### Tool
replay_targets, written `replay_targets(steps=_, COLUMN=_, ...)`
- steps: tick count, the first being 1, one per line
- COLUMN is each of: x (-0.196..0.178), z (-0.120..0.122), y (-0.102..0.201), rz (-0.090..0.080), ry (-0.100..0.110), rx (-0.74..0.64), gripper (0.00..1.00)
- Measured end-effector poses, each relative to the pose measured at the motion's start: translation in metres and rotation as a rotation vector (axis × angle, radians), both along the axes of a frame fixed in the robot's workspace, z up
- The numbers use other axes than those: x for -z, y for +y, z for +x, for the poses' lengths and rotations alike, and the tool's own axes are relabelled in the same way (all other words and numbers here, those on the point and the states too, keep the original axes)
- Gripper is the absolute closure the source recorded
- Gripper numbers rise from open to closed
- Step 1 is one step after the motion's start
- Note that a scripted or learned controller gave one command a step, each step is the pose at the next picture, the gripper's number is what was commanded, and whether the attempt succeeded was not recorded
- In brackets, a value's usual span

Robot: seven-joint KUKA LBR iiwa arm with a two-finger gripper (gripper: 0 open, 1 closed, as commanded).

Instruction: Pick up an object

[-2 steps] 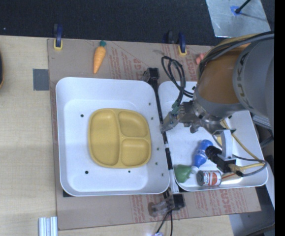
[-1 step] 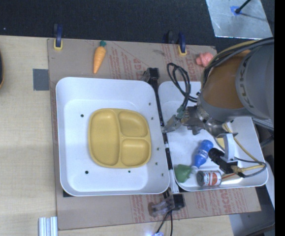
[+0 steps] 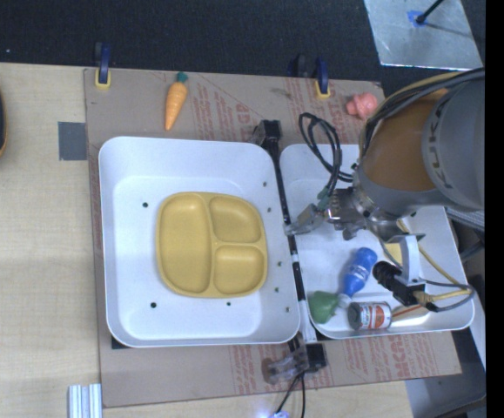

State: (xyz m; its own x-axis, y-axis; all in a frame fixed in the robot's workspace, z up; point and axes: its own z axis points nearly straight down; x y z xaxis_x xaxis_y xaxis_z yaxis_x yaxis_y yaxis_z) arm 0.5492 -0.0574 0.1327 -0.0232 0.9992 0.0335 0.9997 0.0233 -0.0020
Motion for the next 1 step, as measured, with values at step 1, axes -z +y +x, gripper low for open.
replay_targets(steps=1, x=0.0012, z=-0.0024, y=-0.0014, rz=0.0, ry=-0.009, rx=-0.003, gripper=0.0)
